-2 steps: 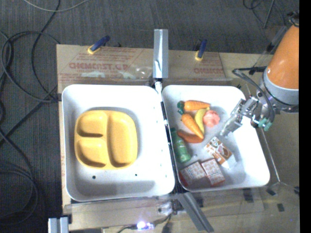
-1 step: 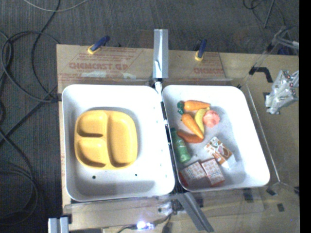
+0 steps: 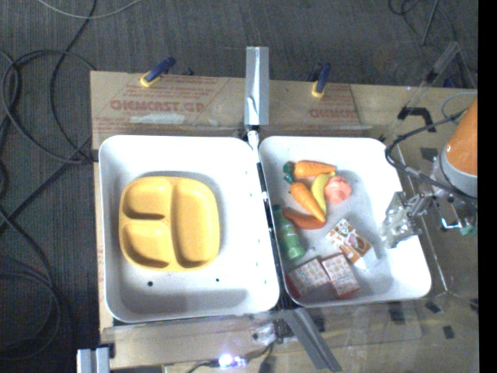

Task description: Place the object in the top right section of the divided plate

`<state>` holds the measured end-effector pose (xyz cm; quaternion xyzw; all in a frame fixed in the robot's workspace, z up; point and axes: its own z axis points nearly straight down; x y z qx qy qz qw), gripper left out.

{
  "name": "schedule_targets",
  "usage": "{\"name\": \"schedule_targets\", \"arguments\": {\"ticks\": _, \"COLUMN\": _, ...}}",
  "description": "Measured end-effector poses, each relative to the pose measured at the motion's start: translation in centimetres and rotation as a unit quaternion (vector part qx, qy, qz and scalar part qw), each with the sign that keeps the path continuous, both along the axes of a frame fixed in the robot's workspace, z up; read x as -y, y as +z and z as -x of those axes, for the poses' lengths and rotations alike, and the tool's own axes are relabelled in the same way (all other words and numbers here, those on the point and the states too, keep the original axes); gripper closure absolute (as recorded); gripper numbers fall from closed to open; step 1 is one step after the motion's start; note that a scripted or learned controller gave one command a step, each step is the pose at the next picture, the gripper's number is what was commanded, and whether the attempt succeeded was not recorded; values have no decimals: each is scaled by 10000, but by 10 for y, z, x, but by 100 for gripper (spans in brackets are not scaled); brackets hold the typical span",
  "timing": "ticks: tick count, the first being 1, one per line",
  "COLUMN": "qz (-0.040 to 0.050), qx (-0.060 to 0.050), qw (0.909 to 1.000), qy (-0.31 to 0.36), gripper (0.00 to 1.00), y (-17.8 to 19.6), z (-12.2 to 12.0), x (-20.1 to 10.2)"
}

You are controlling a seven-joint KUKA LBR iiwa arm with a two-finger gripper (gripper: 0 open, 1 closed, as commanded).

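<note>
A yellow divided plate (image 3: 171, 221) lies in the left white bin (image 3: 124, 150), with two small sections on its left and one long section on its right. The right bin (image 3: 373, 150) holds toy food: two carrots (image 3: 309, 200), a yellow banana (image 3: 319, 189), a pink round fruit (image 3: 337, 189), an orange sausage-like piece (image 3: 304, 219), a green piece (image 3: 291, 243), a small printed packet (image 3: 349, 241) and two reddish boxes (image 3: 324, 275). My gripper (image 3: 397, 225) hangs over the right bin's right edge, apart from the toys. Nothing shows between its fingers.
A metal bar (image 3: 256, 92) stands upright between the bins at the back. Blue and yellow clamps (image 3: 158, 71) hold the cardboard base. Cables lie on the dark floor around the bench. The arm's orange band (image 3: 464, 148) sits at the right edge.
</note>
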<state>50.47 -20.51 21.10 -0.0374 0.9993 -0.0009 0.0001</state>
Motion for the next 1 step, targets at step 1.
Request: {"name": "schedule_targets", "arguments": {"ticks": 1, "qz": -16, "qx": 21, "qw": 9958, "qy": -911, "gripper": 100, "y": 107, "z": -36, "x": -157}}
